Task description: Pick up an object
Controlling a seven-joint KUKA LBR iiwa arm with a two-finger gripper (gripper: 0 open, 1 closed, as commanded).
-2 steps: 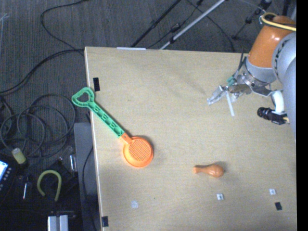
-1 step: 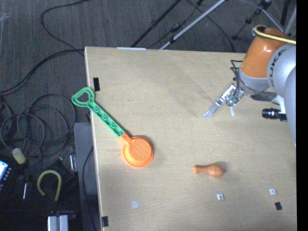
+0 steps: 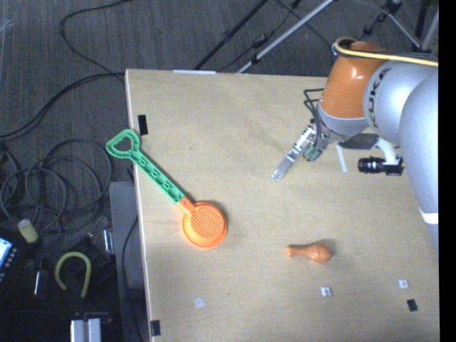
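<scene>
Tan bench [image 3: 235, 120] bearing two objects, gripper [image 3: 279, 172] hovering.
Fingers' state cannot be told; green-handled orange sieve [image 3: 204, 224] left, orange drumstick-shaped toy [image 3: 311, 251] near.

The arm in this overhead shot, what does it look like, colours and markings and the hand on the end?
The arm is a thick, rounded grey body with a glossy orange band above the wrist and dark lettering beside it. A small black cylindrical part juts from its lower side. Its hand is slim and metallic, tapering to a pale tip.

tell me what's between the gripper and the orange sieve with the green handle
Nothing: in the camera view the stretch of tan surface from the gripper to the sieve is bare. The small orange object lies off to the side.
</scene>
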